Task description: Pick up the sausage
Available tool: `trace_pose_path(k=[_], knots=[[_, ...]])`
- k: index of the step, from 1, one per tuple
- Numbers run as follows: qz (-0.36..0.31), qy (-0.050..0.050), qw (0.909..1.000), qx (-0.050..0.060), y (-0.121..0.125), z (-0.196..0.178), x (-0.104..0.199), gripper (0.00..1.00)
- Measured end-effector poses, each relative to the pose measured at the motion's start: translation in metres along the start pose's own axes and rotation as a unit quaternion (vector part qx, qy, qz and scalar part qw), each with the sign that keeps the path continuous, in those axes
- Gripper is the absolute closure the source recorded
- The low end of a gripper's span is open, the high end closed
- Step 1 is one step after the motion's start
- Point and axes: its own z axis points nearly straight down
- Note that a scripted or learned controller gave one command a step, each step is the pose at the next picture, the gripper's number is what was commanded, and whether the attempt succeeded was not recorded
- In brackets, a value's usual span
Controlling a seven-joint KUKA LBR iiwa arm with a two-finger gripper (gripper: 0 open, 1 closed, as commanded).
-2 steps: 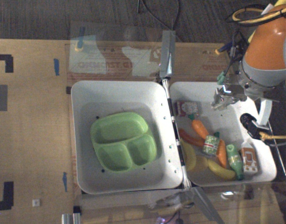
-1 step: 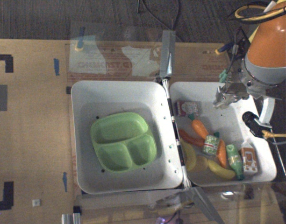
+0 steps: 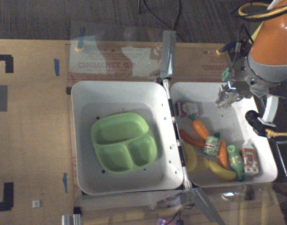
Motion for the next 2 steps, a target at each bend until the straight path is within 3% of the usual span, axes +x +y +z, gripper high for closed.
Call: trace_pose_path(k=[2], knots=[[0.002, -0.001, 1.0000, 0.001, -0.0002, -0.0183, -0.0025, 1.00]])
